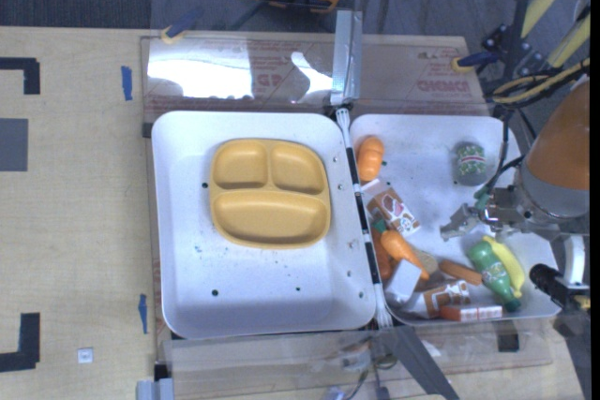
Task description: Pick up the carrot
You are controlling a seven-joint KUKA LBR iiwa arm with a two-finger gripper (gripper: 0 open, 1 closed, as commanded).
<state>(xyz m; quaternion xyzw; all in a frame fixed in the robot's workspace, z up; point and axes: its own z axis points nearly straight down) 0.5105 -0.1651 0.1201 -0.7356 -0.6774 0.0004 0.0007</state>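
Note:
The carrot [401, 248] lies in the right bin [427, 131] near its left wall. It is orange, with a green top pointing toward the back left, and rests among other toy foods. My gripper [465, 222] hangs over the middle of the right bin, to the right of the carrot and apart from it. Nothing shows in its grasp. The grey arm with its orange band [565, 150] comes in from the right edge.
Around the carrot are a printed packet [394, 211], a white box [404, 279], a sausage [460, 272] and a ketchup bottle [464, 313]. A round orange fruit [370, 156], a green can [472, 162] and a banana with a green vegetable [499, 267] share this bin. The left bin [183, 229] holds a yellow divided plate [271, 193].

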